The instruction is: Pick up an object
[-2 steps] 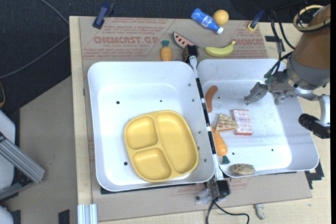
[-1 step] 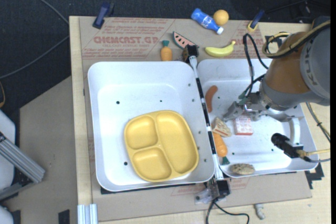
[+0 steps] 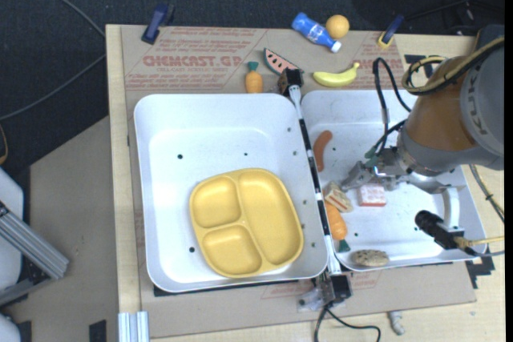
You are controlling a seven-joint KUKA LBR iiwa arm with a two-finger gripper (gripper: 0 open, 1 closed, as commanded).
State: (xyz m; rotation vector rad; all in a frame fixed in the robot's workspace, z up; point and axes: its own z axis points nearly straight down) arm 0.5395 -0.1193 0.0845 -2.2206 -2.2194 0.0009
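Bins sit side by side on the bench. I see the left bin [image 3: 160,132] carrying a yellow divided tray [image 3: 244,222], and the right bin [image 3: 353,112] holding the small toy foods.

Arm [image 3: 449,120] reaches in from the right, low over the right bin. Gripper [image 3: 370,175] sits near the bin's middle, just above a small white and red packet [image 3: 373,195]. I cannot tell how the gripper is set from this angle, and nothing shows clearly in its grasp.

Progress, my judgement: no pick made yet. Approach looks done; grasp and lift remain.

Likely target is the packet: flat, pale with a red patch, lying on the bin floor, just beside the gripper.

Other candidates, smaller: sausage [image 3: 322,148] along the left wall, sandwich piece [image 3: 337,199] and carrot [image 3: 339,227] below it, speckled cookie [image 3: 370,257] at the near edge.
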